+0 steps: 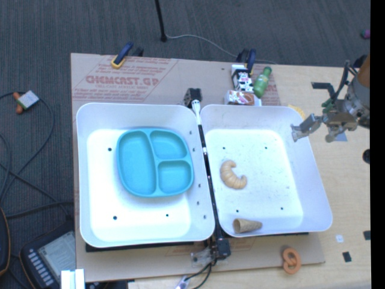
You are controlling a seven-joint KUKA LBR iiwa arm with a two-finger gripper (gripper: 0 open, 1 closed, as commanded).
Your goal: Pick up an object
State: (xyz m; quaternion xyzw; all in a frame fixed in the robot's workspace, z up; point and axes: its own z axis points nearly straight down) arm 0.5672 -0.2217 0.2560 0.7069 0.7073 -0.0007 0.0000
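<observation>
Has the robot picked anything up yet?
Not yet. The croissant and cone lie in the right bin; the blue plate sits in the left one. The gripper hangs over the right bin's edge, holding nothing. The whole pick is left.

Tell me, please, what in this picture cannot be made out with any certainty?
- Gripper: at the camera view's right edge, blurred; finger state unclear.
- Arm: mostly cut off by that edge.
- Green bottle and the carton beside it: labels too small to read.
- Orange ring: too small to identify.
</observation>
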